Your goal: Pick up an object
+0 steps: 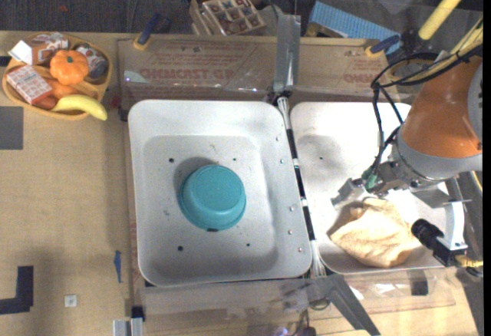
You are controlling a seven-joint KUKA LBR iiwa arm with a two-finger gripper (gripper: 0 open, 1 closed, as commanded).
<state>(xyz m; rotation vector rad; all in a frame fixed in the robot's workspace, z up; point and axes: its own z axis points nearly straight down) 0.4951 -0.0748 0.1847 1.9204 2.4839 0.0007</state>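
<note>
Crumpled against the near wall of the right-hand shallow white plastic bin (322, 127), a tan, soft-looking cloth bundle (376, 233) is lying closest to the camera, its long axis running roughly left to right along that wall.

Taking that cloth bundle as the landmark and going left to right: far to its upper left, a wicker-coloured tray of toy food (54, 80), with an orange pumpkin shape and a yellow banana, is sitting on the brown counter (61, 196). Left of the bundle, across the shared rim, the left-hand shallow white bin (153, 135) is holding a teal, round, smooth plastic bowl (213, 196), turned upside down as far as I can judge, near that bin's middle.

Just above the bundle, touching or nearly touching its top edge, the claw (367, 187) is hanging at the end of the grey arm with its orange band (439, 123), which is reaching in from the bundle's upper right. Whether the claw is spread or pressed together I cannot tell; dark cabling and metal parts are crowding it.

The relation that matters: the bundle is lying directly below and slightly toward the camera from the claw, while the bowl is well apart to the left. The cloth is looking limp and folded, likely to give under a pinch; the bowl is rigid and slick.
</note>
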